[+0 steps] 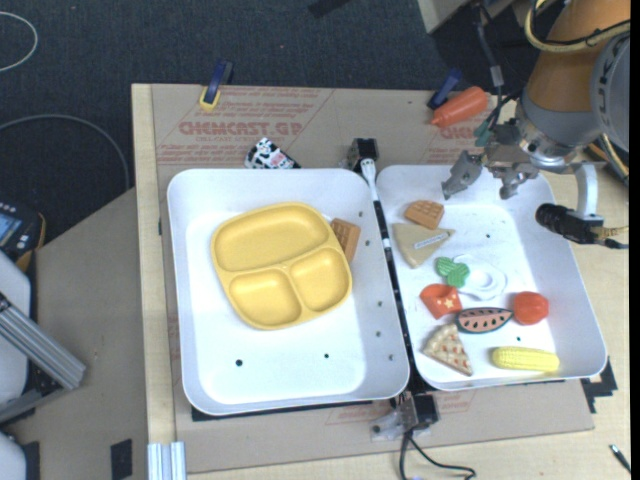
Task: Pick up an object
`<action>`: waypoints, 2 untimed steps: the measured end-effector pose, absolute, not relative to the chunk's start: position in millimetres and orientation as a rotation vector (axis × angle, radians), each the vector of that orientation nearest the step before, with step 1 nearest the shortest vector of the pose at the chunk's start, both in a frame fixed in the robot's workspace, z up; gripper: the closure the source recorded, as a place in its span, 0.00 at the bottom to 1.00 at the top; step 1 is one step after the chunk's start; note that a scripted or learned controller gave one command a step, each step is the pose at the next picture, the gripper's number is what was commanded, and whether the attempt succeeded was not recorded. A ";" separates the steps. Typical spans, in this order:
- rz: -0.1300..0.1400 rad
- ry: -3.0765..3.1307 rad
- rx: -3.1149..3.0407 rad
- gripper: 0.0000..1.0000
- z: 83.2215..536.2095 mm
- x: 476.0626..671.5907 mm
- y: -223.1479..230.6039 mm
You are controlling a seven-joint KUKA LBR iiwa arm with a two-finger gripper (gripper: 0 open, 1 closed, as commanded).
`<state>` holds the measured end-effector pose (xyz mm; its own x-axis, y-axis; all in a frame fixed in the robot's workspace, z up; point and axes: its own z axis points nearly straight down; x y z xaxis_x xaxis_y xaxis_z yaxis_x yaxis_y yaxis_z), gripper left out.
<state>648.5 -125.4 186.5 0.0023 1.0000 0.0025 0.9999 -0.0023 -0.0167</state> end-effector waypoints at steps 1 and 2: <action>0.000 -2.221 -2.220 0.00 196.3 651.7 -125.2; 0.005 -2.220 -2.217 0.00 152.9 649.6 -120.0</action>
